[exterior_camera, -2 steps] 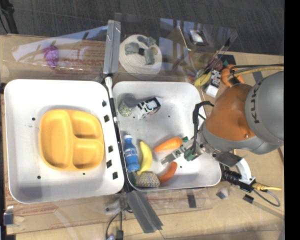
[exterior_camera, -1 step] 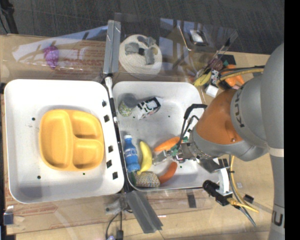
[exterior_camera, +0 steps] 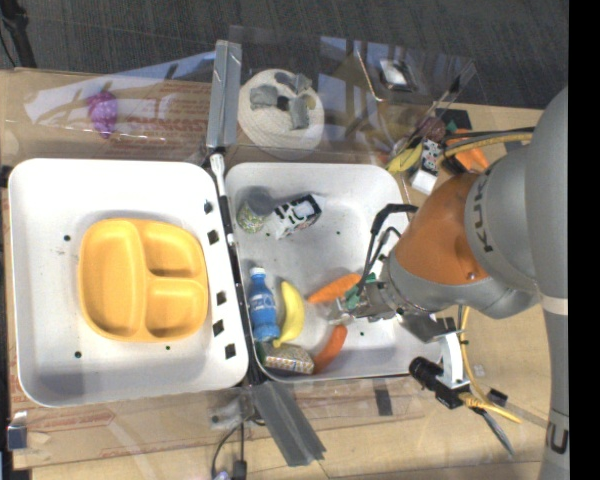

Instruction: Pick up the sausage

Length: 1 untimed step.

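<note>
Orange-brown sausage: a short, rounded, slightly curved piece, smooth and glossy, lying at a slant on the floor of the right bin close to its near wall; its lower end sits against a packaged item in the bin's near left corner.
Pincer: low over the right bin, just above the sausage's upper end and beside the carrot; how far it is open I cannot tell, and nothing is seen held in it.
Carrot: orange with a green tip, lying just left of the pincer, apart from the sausage.
Banana: yellow, beside the blue bottle, left of the sausage.
Far end of right bin: a grey-green rounded thing and a black-and-white item.
Left bin: holds a yellow divided tray.
Arm: grey with an orange band, reaching in from the right.
Surface: brown, with a purple item and a white round bundle beyond the bins.
</note>
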Tool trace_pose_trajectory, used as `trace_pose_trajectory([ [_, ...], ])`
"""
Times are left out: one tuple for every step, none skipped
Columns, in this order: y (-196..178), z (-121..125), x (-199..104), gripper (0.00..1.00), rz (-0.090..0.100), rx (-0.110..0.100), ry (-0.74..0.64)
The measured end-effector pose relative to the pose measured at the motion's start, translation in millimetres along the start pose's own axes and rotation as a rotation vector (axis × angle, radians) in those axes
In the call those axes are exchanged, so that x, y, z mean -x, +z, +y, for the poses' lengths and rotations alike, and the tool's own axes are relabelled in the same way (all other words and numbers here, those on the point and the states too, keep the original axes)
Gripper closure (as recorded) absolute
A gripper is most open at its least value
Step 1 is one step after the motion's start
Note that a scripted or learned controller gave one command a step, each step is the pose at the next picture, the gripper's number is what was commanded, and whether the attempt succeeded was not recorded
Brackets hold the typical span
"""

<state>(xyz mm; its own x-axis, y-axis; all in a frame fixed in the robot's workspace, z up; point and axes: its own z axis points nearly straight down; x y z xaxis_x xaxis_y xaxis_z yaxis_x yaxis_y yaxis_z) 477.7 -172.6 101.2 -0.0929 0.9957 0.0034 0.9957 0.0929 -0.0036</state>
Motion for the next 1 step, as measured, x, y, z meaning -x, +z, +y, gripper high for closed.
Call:
trace_pose_trajectory([
  [-172.5,99.7,-21.5,1.0,-0.003,0.002,0.155],
])
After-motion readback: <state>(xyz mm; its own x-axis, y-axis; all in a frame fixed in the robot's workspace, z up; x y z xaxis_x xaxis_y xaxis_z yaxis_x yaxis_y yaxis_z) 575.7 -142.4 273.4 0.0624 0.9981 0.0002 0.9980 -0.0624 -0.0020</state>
